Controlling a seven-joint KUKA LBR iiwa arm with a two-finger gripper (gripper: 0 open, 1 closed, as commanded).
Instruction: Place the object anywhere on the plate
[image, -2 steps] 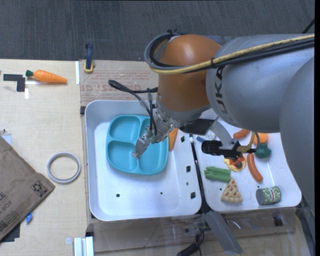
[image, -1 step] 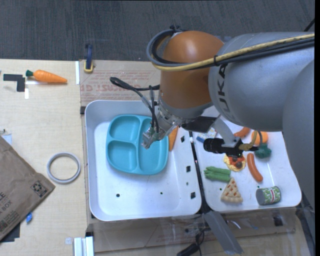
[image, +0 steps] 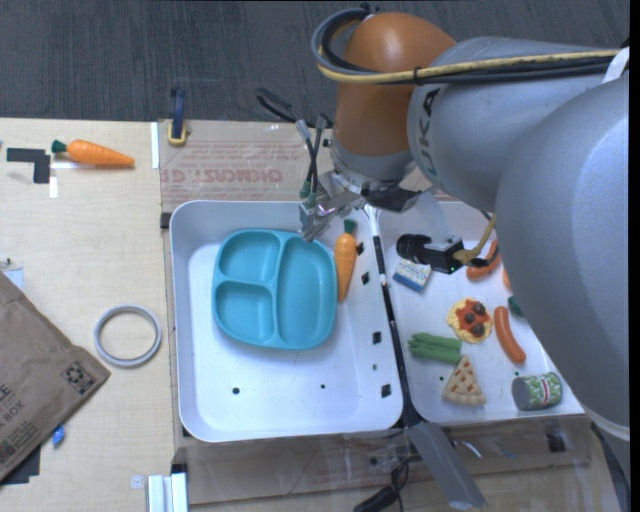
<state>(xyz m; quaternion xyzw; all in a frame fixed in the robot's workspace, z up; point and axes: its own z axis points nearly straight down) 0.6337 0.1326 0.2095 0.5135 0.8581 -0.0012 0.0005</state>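
Dominating the view's upper right: a bulky grey arm with an orange band above the wrist, reaching in over the seam between two bins. Underneath, a pale wooden bench carrying both shallow white bins side by side.

In the left bin: a turquoise plate with three compartments, lying flat towards the bin's far end, nothing on it. In the right bin: a scatter of toy foods (pizza slice, green beans, sausage, a small can among them), left well apart from the plate, presumably as a stock of things to pick from.

Just beside the plate's right edge: a carrot, orange with a green top, lying lengthwise on the bin floor between plate and bin wall. Touching or nearly touching the plate's rim, but not resting on it; judged to be the object meant, and the task so far not done.

Hanging above the carrot's green end and the plate's far right corner: the gripper, small and metallic. Open or closed cannot be told at this angle, and no carrot visibly gripped. Likely poised there because of the carrot's closeness, either for a grasp or a nudge sideways onto the plate.

Off on the bench at the left, playing no part: a cardboard box, a pale ring and a second carrot.
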